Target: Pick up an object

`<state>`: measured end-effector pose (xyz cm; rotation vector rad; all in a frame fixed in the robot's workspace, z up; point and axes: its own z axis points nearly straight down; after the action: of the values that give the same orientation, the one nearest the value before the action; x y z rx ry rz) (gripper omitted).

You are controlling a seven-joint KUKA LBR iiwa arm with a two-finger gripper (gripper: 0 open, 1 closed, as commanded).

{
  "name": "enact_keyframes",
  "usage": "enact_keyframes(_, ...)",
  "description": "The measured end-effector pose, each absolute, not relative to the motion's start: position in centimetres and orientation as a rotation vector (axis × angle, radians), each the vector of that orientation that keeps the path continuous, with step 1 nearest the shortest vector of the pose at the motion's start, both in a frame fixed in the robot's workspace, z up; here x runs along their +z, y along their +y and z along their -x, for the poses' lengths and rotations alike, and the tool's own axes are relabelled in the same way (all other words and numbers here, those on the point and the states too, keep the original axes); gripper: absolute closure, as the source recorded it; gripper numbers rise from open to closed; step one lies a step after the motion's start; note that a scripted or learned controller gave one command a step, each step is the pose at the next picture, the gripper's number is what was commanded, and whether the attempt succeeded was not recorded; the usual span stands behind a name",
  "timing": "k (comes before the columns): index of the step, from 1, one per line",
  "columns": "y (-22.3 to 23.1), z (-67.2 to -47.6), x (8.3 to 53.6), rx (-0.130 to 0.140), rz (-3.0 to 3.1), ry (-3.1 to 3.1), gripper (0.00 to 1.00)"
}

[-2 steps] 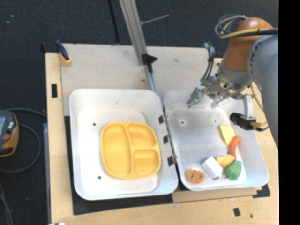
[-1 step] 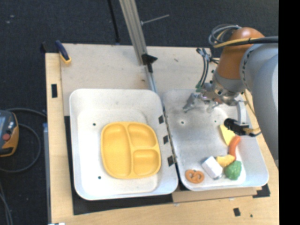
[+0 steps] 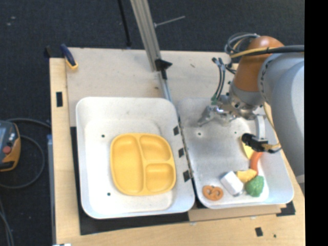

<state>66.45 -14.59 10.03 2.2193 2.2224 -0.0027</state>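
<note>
While the jaws hang low over the far end of the right bin (image 3: 207,150), just under the orange band of the arm (image 3: 287,86), their gap cannot be made out from this slant, so I cannot tell wide from narrow. Nothing shows in their grip. Below them the bin floor looks bare, so a close here would likely take nothing.

The things to pick lie well apart from the jaws, bunched in the bin's near right corner. A carrot (image 3: 254,161) lies nearest. Past it sit a yellow piece (image 3: 247,175), a green lump (image 3: 255,186) and a white block (image 3: 231,183), all touching or nearly so. A pretzel (image 3: 212,192) lies just beside the block, toward the bin's middle. Bunched this way against the wall, they leave little room around any one of them. The pretzel, on the open side, seems the easiest to take.

In the left bin (image 3: 97,119) a yellow plate (image 3: 143,164) lies flat near the middle, clear of the walls. It looks too broad and low for an easy grip. Both bins sit side by side on the bench (image 3: 102,70).
</note>
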Motion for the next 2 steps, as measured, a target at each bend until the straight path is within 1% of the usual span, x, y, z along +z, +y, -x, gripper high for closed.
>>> enact_keyframes(1,-14.7,-66.6,11.4,0.001,-2.215,2.22,1.0)
enact_keyframes(2,-15.3,-67.6,17.3,0.006,-2.212,2.22,1.0)
